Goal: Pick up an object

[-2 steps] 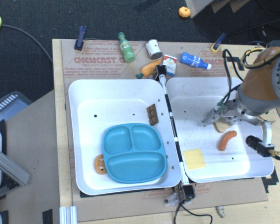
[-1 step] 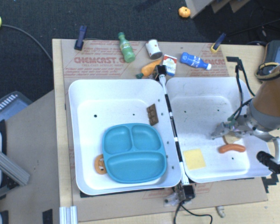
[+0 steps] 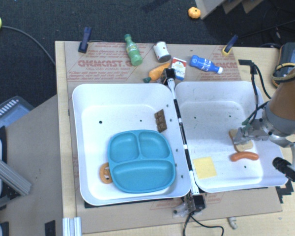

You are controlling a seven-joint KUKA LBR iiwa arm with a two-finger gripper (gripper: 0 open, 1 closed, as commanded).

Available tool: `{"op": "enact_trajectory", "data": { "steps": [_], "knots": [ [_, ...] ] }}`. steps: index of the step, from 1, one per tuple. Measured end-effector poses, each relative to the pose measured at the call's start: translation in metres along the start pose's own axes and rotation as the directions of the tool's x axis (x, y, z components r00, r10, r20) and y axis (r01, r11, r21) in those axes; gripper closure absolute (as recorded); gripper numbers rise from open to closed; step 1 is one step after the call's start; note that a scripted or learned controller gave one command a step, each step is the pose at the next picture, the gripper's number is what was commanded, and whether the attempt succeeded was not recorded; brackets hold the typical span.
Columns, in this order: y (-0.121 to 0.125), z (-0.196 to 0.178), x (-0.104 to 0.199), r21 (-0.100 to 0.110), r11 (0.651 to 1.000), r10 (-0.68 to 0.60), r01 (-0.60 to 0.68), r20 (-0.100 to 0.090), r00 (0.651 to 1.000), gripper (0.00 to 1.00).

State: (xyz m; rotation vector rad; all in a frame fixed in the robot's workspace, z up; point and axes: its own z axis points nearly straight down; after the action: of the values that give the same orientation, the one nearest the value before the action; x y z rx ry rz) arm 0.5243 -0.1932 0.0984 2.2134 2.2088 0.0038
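Gripper [image 3: 245, 135] over tan bread-like piece [image 3: 241, 140] in right bin [image 3: 211, 90], near bench's right edge; whether it grips cannot be told | piece partly hidden | glossy sausage [image 3: 244, 156] beside | flat yellow square [image 3: 205, 167] apart

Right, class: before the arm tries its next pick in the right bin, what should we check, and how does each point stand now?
1. End effector over the right bin: ok.
2. Target nearby: a slice of bread lies directly beneath it: ok.
3. Fingers open or shut: cannot tell.
4. Bread actually held: cannot tell, no grip is visible.
5. Neighbours apart: the sausage lies just beside the bread, so it may get nudged: not ok.
6. Yellow cheese slice lies away from the end effector: ok.
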Motion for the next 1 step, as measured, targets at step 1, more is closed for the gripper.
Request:
{"op": "enact_trajectory", "data": {
  "steps": [1],
  "knots": [
    [-0.0002, 0.0002, 0.0001, 0.001, 1.0, 0.0, 0.0, 0.0, 1.0, 0.0]
  ]
}}
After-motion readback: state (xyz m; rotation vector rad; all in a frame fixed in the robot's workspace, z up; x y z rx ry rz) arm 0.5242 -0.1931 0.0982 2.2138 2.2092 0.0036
